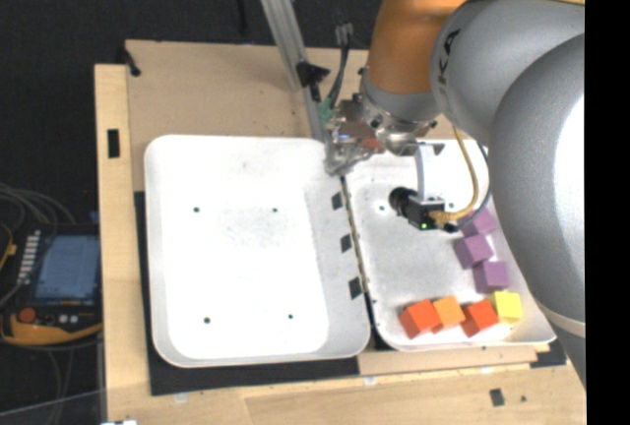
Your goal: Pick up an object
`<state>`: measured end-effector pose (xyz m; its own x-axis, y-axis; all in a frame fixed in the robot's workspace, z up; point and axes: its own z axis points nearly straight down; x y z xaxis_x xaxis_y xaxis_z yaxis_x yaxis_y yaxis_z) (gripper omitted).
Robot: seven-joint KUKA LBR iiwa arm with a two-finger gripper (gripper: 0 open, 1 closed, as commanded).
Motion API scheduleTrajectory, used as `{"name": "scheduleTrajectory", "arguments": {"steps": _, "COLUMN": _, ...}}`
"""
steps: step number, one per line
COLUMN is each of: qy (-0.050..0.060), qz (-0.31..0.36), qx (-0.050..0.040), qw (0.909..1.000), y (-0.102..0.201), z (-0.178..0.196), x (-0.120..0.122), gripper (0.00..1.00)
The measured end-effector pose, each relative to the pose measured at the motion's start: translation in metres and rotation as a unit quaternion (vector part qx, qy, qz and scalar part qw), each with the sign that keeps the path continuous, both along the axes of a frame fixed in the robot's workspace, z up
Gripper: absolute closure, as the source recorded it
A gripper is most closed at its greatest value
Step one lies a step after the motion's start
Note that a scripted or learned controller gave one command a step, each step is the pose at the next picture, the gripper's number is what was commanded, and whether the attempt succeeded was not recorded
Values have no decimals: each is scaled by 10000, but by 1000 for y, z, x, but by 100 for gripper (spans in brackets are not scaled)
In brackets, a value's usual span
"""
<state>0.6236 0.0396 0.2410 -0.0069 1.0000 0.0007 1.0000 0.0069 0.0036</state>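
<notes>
The gripper hangs over the far left corner of the right bin, by the rim it shares with the left bin; how far it is open cannot be told, and nothing shows in its grasp. Purple blocks lie along the right bin's right edge, well apart from it. A yellow block, red block and orange blocks line the near edge.

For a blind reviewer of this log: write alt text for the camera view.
A grey robot arm with an orange band reaches in from the right, its gripper at the far left corner of the right bin. Purple blocks, orange blocks and a yellow block lie along that bin's right and near edges; the left bin sits beside it.
</notes>
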Motion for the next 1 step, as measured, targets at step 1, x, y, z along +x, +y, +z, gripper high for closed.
{"name": "scheduleTrajectory", "arguments": {"steps": 1, "qy": 1, "qz": 2, "qx": 4, "qw": 10000, "y": 49, "z": 10, "x": 14, "gripper": 100}}
